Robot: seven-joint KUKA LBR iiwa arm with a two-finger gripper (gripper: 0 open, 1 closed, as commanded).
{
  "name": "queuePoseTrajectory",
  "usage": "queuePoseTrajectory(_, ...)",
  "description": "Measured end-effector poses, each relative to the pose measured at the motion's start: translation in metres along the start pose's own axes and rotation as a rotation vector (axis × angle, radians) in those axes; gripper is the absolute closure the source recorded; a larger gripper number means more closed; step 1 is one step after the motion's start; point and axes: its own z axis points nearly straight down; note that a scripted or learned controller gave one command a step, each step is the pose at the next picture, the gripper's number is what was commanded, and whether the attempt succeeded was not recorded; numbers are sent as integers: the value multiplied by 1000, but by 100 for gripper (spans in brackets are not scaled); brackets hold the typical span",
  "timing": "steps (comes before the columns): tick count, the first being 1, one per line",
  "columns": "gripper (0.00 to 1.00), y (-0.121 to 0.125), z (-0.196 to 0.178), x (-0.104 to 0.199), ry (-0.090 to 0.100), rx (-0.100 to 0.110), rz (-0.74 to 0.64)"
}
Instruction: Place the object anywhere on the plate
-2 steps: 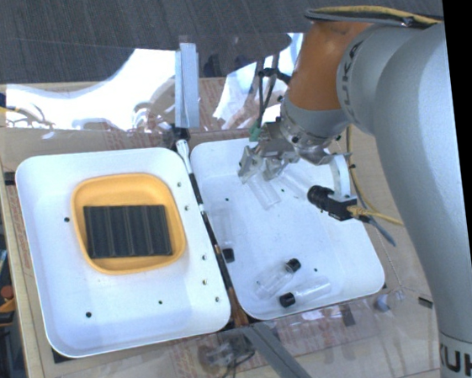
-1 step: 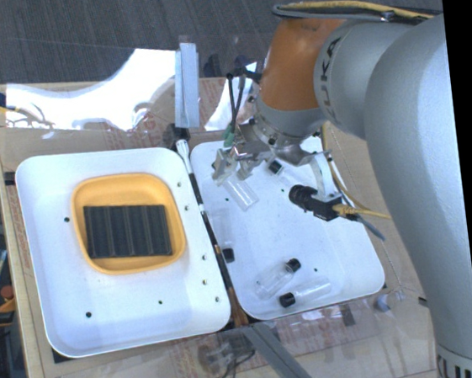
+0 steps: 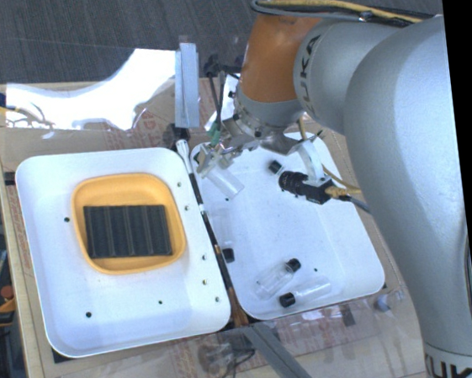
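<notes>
Gripper (image 3: 214,159): upper centre of frame; open or closed, cannot tell.
Clear vials (image 3: 273,280): below gripper, well apart.
Yellow plate (image 3: 122,188): left of both.

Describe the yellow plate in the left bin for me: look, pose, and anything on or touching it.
The yellow plate is a rounded-square dish, seemingly matte plastic, lying flat on the floor of the left bin, toward its upper middle. Its raised yellow rim frames a dark, ribbed rectangular panel that covers the centre. Nothing else rests on it. The small clear objects lie in the right bin, well apart from the plate, and the arm hangs over that bin's top edge.
</notes>
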Motion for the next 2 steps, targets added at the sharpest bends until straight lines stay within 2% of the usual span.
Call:
queuePoseTrajectory(1,0,0,0,0,0,0,0)
queuePoseTrajectory(2,0,18,-2,19,-2,-4,-327)
